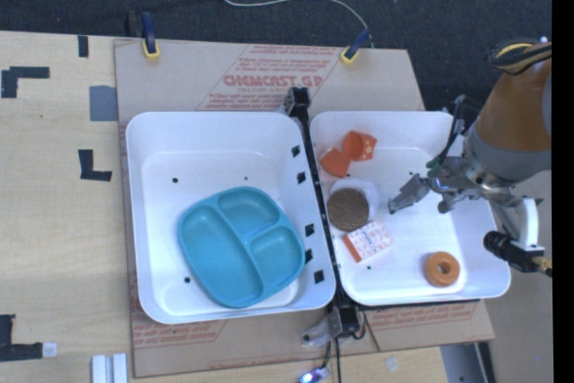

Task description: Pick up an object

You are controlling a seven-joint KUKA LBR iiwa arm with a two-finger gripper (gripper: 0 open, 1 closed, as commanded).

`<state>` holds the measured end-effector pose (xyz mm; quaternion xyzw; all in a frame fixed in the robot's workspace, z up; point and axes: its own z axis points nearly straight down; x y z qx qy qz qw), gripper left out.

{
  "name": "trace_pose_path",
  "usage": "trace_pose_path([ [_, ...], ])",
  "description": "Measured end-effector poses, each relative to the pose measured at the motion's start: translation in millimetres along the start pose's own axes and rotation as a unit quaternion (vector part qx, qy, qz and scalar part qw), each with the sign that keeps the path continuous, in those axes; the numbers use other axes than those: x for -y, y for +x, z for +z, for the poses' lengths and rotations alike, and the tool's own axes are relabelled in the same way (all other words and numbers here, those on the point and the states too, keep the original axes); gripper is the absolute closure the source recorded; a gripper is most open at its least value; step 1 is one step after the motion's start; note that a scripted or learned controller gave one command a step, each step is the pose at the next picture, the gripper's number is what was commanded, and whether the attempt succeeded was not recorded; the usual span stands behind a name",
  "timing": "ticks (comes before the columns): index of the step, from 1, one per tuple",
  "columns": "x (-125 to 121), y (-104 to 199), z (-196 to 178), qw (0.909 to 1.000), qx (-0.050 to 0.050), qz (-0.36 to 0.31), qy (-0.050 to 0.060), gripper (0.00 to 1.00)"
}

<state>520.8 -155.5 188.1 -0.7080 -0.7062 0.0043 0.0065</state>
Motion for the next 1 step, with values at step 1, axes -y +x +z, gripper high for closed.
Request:
trace_pose_path([
  [1,-3.2,0.4,-6.9,1.0,0.001,-0.002,-0.007,0.0],
])
